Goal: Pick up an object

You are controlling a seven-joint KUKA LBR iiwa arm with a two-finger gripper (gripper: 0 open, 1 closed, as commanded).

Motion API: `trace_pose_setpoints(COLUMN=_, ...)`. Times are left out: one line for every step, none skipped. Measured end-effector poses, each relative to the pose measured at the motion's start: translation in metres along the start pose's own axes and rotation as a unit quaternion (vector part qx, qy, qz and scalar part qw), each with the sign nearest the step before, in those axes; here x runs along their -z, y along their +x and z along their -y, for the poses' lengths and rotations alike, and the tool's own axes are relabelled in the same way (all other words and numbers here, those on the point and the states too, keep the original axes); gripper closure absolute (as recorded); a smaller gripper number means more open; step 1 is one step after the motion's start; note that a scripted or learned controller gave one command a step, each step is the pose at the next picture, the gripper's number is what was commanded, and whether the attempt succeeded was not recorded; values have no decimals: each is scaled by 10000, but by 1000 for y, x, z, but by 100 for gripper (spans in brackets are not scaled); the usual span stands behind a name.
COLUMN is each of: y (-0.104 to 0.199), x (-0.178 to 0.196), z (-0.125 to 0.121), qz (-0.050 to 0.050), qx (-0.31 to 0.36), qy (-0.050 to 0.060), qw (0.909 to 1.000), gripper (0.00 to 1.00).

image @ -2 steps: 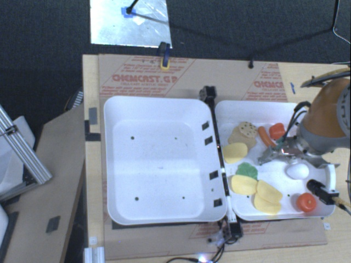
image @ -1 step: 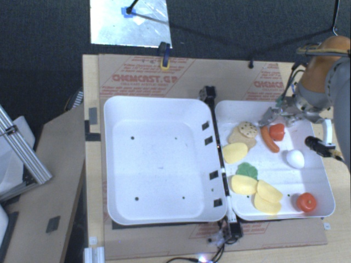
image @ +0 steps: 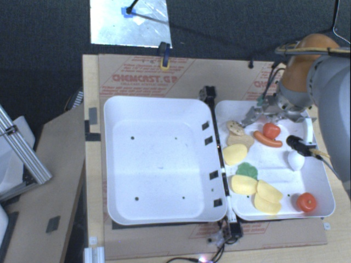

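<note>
The right bin (image: 323, 188) holds the toy foods. My gripper (image: 254, 115) is low over the bin's far left corner, just above and to the right of a speckled cookie (image: 236, 127). A red pepper (image: 271, 130) and an orange sausage (image: 268, 141) lie just right of the gripper tip. Below the cookie sit a beige piece (image: 240, 140) and a yellow lemon (image: 235, 154). Nothing shows in the gripper's grasp.
Nearer the front lie a green piece (image: 247, 170), several yellow pieces (image: 267, 191), a red tomato (image: 306, 202) and a white egg-like piece (image: 296, 161). The left bin (image: 109, 147) stands beside it, with black clips (image: 210, 141) along the shared wall. A blue-and-yellow clamp (image: 164, 55) sits behind.
</note>
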State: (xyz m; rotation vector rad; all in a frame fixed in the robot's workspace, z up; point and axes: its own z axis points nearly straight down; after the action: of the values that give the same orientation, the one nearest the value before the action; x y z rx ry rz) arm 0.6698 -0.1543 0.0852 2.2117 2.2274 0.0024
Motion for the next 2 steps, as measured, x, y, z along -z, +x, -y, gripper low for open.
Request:
trace_pose_setpoints(y=69, x=0, z=0, qz=-10, qx=14, qy=2, qw=10000, gripper=0)
trace_pose_setpoints(y=134, x=53, z=-1, qz=-45, qx=-14, qy=-1, qw=10000, gripper=0)
